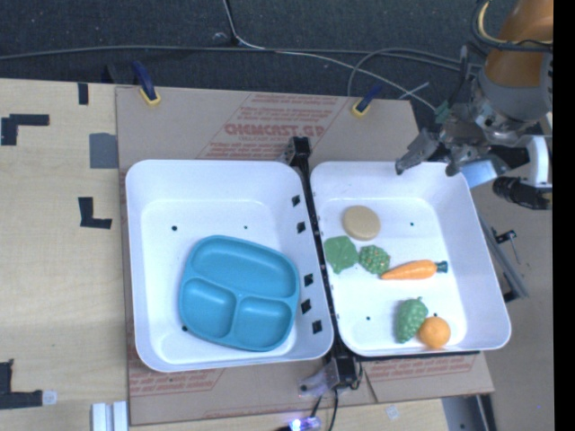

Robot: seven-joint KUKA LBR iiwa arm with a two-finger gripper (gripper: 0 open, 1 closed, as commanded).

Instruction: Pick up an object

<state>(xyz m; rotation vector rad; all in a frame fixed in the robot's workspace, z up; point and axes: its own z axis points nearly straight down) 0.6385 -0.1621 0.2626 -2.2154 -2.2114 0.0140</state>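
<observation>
The arm hung over the right bin's (467, 206) far right corner, its gripper (429, 157) spread open, grasping nothing. A slim orange carrot (411, 270) with a green stub lay in that bin's middle, beside green pieces.

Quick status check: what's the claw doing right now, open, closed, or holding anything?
Claw: open, holding nothing, above the back rim of the right bin, apart from the toy food lying in it.
</observation>
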